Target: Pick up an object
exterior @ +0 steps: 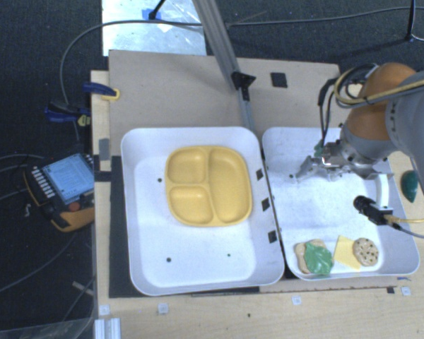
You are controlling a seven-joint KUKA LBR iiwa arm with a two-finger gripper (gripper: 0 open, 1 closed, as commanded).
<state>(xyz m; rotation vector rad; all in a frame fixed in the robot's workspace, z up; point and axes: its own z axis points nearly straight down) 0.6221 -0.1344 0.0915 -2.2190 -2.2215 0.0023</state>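
- The pincer (305,169) hangs over the upper left part of the right bin, its fingers pointing toward that bin's left wall; they look spread a little with nothing between them.
- The desk (169,83) shows as a tan board with bare surface above both bins and narrow strips along their lower edge.
- The arm (389,111) comes in from the right and covers the right bin's upper right corner.
- The left bin (198,267) has wide bare floor below and to the left of its tray.
- The right bin (318,217) has an open floor in its middle, between the pincer above and the food pieces below.
- A yellow divided tray (208,186) lies in the upper middle of the left bin, near the shared wall.
- A green and tan piece (315,257) rests at the right bin's bottom edge, well below the pincer and apart from it.
- A yellow wedge (346,253) sits just right of the green piece, near the bottom rim.
- A round cookie (366,251) touches the wedge's right side, the farthest piece from the pincer.
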